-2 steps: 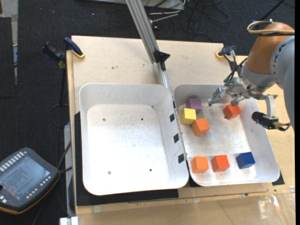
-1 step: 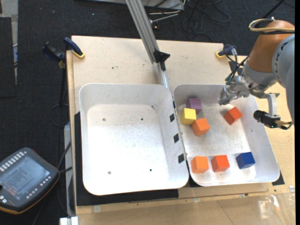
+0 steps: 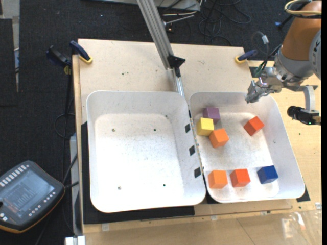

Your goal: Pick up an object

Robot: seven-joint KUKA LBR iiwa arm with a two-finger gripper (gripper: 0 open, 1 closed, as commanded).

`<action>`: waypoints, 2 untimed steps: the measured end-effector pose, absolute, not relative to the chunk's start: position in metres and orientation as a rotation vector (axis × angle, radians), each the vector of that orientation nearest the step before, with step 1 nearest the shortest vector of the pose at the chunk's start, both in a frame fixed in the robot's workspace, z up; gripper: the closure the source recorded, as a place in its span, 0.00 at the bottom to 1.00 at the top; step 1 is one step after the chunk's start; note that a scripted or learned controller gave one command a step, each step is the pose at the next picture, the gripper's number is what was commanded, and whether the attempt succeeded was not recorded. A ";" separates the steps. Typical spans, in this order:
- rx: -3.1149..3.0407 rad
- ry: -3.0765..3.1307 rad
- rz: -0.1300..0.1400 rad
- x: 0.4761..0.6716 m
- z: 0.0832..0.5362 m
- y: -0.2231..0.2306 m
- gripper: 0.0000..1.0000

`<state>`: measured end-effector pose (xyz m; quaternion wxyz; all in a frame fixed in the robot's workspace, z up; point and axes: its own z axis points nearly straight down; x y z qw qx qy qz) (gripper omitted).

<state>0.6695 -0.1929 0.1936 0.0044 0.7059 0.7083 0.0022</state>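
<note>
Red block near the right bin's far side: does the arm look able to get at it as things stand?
Probably yes. The red block lies alone in the right bin, apart from the other blocks, with nothing over it. The end effector hangs just above the bin's far rim, close by.

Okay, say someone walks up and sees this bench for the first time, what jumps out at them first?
Probably the bright cubes scattered in the right bin: a purple block, yellow block and orange block bunched near its upper left, and a blue block near the lower right corner. Next, the arm's claw hanging over that bin's upper right rim, with the left bin beside it.
</note>
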 end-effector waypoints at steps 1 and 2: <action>2.213 2.220 0.005 0.668 0.238 -0.196 1.00; 2.215 2.221 0.004 0.670 0.264 -0.196 1.00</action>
